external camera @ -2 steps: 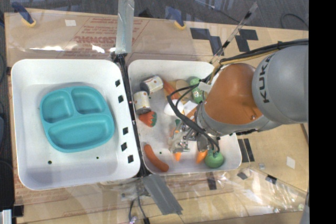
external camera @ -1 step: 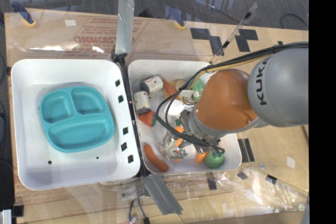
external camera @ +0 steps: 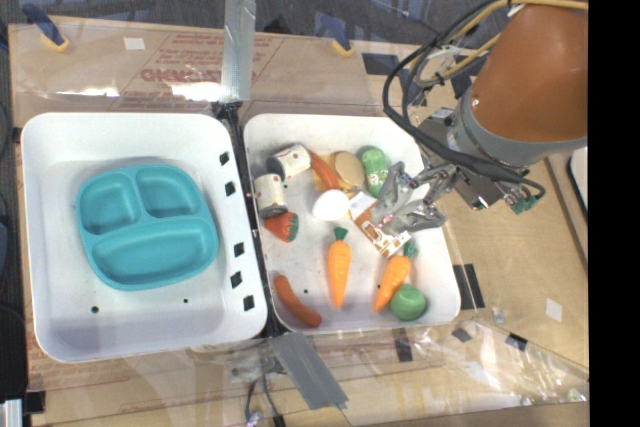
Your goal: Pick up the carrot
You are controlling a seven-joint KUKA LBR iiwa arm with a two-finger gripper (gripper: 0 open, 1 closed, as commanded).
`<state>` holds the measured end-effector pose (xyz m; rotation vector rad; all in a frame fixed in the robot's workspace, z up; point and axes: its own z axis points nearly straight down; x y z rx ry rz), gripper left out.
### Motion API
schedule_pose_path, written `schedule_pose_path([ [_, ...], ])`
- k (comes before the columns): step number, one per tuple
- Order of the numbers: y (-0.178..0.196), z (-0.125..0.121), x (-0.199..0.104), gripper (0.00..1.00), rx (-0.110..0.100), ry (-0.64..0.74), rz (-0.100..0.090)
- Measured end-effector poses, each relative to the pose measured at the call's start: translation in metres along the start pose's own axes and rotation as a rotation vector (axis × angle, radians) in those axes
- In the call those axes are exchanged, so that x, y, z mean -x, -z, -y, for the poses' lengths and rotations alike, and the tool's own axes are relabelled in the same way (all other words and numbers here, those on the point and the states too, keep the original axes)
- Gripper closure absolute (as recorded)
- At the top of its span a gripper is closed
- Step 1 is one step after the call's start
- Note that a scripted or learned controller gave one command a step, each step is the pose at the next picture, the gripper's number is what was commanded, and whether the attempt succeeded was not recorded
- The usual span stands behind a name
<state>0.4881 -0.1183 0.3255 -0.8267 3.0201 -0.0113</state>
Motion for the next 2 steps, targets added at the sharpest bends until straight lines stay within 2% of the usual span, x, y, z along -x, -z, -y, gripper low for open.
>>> schedule_pose_path([
  [1, -0.158, 0.030, 0.034, 1.00, 0.019, 0.012, -0.015],
  [2, -0.219, 0.069, -0.009, 1.00, -0.011, 0.290, -0.001],
])
